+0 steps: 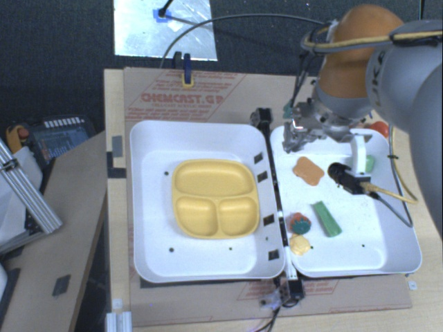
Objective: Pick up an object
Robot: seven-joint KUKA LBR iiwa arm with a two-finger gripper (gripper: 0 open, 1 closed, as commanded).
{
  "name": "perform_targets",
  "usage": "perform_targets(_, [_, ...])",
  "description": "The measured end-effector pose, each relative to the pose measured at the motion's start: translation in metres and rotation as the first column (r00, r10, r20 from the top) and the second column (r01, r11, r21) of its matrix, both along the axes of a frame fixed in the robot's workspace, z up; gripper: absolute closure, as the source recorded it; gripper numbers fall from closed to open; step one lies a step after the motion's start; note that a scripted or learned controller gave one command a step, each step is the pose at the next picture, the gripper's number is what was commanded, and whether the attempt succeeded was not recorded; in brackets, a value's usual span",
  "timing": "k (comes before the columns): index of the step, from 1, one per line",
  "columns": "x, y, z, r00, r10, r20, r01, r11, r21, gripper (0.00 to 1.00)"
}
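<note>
Tool (296,142) at upper part of right bin (398,254), upper right of frame; grip state cannot tell; orange piece (308,170) lies just below it, apart; green block (325,218) lower down.

Orange piece (308,170), green block (325,218); both flat, right bin (394,254).

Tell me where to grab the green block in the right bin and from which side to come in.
Take the green block across its narrow width, near the middle of its length, coming straight down from above. It lies flat on the right bin floor as a long, slim bar, angled slightly. Its long sides look free; the small teal and red piece sits just left, so keep the hand centred.
</note>
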State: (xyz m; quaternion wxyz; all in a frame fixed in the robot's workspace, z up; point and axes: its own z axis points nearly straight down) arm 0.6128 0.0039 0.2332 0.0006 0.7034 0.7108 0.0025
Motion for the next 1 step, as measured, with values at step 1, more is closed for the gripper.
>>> perform_targets(1, [0.0092,0.0535,0.0066,1.0,-0.001,-0.001,0.001,1.0,0.0,1.0])
